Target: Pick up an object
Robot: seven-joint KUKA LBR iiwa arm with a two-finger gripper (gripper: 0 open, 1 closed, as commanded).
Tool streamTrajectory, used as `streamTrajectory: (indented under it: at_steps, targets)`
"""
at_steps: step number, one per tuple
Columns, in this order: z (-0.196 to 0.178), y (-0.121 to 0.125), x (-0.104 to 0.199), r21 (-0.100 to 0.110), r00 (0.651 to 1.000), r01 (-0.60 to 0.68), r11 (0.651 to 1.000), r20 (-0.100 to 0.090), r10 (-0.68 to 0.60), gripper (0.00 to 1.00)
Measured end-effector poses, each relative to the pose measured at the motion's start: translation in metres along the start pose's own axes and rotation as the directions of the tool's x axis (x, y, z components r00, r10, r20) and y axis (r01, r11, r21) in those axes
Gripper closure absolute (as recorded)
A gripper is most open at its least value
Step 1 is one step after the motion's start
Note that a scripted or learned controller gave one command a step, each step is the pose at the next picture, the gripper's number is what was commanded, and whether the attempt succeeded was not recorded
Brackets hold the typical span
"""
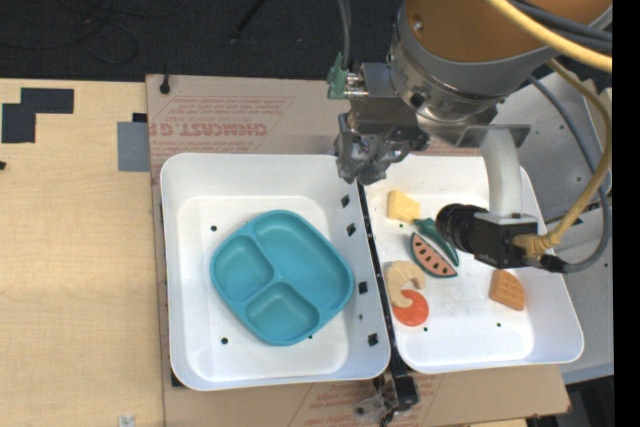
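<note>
We are seeing grey arm with orange band reaching in from right, dark jaws hanging at top rim between two shallow white bins; cannot tell whether jaws are apart or together. Right white bin (pixel 560 340) is holding yellow cheese wedge (pixel 403 206), watermelon slice toy (pixel 432 254), tan-and-red shrimp-like toy (pixel 406 293), orange waffle piece (pixel 507 290). Left white bin (pixel 190 355) is carrying teal divided plastic plate (pixel 280 275). Nothing showing between jaws.

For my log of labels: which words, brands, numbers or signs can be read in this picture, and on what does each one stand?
Red print on the cardboard behind the bins: upside down and blurred; a brand-like word, letters not certain.
Red print on the cardboard at the front edge: too small to read.
No text is readable on the blue plate or the toy foods.
</note>
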State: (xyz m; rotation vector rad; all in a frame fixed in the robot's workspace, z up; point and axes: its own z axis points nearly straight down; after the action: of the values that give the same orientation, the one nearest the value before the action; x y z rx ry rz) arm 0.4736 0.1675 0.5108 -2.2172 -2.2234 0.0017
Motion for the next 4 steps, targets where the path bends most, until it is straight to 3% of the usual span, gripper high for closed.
streamTrajectory:
  at_steps: [1,2,3,4]
  targets:
    - [-0.028,0.002,-0.007,0.0,1.0,-0.002,1.0,0.001,0.002,1.0]
    - [0.161,0.036,0.068,0.013,1.0,0.002,1.0,0.006,-0.002,1.0]
    - [0.292,0.0,0.075,0.015,1.0,-0.005,1.0,0.007,0.005,1.0]
    - [0.393,0.0,0.075,0.013,1.0,-0.003,1.0,0.007,0.003,1.0]
